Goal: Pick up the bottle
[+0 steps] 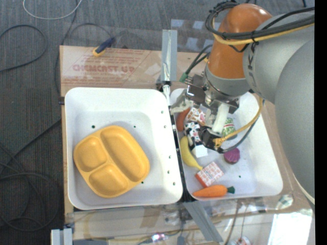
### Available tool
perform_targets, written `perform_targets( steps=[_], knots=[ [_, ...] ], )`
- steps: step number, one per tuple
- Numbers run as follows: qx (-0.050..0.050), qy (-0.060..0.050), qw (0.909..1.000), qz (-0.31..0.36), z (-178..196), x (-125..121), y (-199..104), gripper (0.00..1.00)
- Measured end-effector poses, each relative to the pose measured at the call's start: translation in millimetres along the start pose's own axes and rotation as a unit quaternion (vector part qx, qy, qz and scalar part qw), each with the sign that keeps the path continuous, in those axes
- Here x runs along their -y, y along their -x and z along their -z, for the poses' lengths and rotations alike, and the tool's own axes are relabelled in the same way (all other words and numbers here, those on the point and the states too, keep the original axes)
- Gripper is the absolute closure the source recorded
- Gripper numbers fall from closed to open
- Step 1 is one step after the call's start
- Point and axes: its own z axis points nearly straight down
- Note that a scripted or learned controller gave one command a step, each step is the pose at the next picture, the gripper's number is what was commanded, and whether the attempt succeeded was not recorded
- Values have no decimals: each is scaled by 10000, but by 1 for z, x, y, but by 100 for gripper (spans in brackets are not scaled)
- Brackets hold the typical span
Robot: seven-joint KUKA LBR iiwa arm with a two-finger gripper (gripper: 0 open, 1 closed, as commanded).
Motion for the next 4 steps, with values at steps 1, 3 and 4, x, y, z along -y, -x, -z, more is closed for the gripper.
perform_targets(
  steps=[1,3,4],
  knots=[
    [-5,-24,9998,-198,-90,45,24,0],
    [3,-2,9905,-1376,11,64,-35,100],
    [12,-15,9682,-2501,-48,68,14,100]
  ],
)
